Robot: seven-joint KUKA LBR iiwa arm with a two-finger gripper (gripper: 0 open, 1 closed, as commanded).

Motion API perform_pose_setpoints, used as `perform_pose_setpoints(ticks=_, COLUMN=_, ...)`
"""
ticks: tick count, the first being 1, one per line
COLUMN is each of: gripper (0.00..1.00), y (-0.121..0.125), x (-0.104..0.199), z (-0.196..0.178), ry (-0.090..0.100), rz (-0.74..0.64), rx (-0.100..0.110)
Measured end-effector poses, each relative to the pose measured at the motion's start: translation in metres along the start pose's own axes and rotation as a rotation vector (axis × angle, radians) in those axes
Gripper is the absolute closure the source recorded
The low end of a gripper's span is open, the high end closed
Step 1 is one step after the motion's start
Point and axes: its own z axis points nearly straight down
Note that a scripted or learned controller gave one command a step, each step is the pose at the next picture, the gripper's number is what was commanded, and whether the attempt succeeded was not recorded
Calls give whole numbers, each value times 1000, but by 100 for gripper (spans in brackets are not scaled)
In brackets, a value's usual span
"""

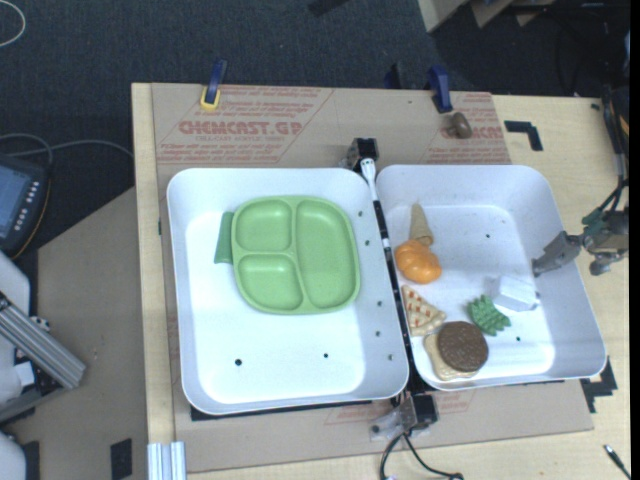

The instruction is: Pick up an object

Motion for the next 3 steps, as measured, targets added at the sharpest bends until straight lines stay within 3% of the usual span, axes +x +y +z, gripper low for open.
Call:
perform_pose_setpoints(ticks=1, gripper=0, y=3, x=1, z=-7, ry=-4, rz=-4, rx=-14)
perform_pose_setpoints(ticks=3, gripper=0, y=6, x=8, z=88, ry=0, rz=-5, rx=-7)
